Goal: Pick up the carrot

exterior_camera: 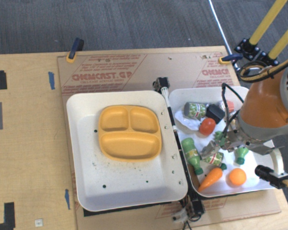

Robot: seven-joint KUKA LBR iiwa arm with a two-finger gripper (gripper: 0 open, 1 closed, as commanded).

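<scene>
In the left bin (83, 154) a yellow divided plate (129, 132) is seen, apart from the work. In the right bin (265, 185), the carrot (210, 178) lies near the front left corner, just right of a green bottle (191, 155) and left of an orange (237, 177). The gripper (222, 142) hangs above the clutter, farther back and slightly right of the carrot, not touching it; how it is set cannot be told. The approach step appears to be in hand; a shift nearer and leftward, then a descent, is called for.

Yellow divided tray (130, 132) in left bin (83, 154) — orange ball (237, 177), tomato (207, 126) in right.
</scene>
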